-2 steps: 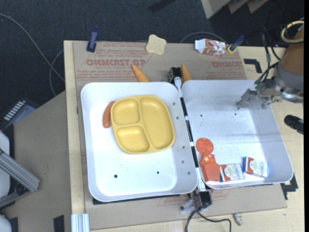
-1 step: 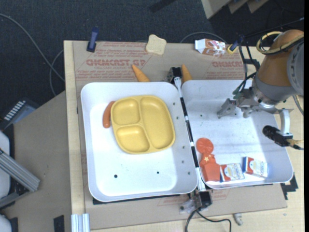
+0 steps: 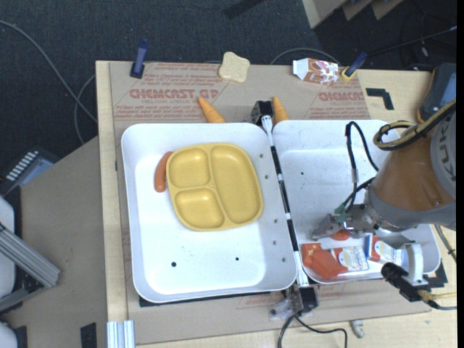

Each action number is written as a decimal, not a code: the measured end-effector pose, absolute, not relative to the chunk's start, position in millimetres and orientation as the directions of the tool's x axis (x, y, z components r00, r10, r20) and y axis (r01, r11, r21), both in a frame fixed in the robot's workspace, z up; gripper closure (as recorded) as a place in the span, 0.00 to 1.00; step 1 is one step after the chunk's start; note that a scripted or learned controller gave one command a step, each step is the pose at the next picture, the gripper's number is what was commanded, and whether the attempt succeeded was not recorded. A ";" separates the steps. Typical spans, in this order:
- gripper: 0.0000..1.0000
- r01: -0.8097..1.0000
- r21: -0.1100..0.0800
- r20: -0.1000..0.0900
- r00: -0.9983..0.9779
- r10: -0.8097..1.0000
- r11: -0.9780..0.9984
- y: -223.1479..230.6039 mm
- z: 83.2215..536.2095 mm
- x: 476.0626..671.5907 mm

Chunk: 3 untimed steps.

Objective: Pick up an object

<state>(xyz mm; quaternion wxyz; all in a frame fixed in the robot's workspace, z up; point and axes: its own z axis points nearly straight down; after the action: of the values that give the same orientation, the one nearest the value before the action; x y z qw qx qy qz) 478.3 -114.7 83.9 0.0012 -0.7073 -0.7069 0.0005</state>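
Observation:
My gripper [image 3: 335, 228] hangs low over the right bin [image 3: 312, 165], near its front, on the grey and orange arm [image 3: 409, 187] that comes in from the right. Just below it lie a red, soft-looking item [image 3: 321, 262] and a white packet with a red and blue label [image 3: 357, 257], both against the bin's front wall. The gripper is directly above these two and close to them; I see nothing held in it. In the left bin [image 3: 145, 223] a yellow divided plate [image 3: 215, 185] rests with a red-orange sausage [image 3: 159, 172] tucked at its left edge.
Behind the bins, on the cardboard, lie a slice of toy bread [image 3: 234, 67], an orange carrot [image 3: 210, 111], another orange piece [image 3: 280, 109], a small white and red carton [image 3: 317, 69] and a blue clip [image 3: 138, 58]. A black cable [image 3: 353, 151] loops over the right bin.

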 end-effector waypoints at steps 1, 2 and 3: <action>1.00 1.000 0.001 0.000 0.001 1.000 -0.001 -114.8 94.1 478.8; 0.00 1.000 0.000 0.000 0.001 1.000 -0.001 -114.8 94.0 478.8; 0.00 1.000 0.001 0.000 -0.001 1.000 0.001 -91.1 84.2 511.7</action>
<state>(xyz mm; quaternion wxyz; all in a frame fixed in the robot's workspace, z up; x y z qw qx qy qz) 511.7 -91.1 84.2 -0.0004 -0.7067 -0.7075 -0.0003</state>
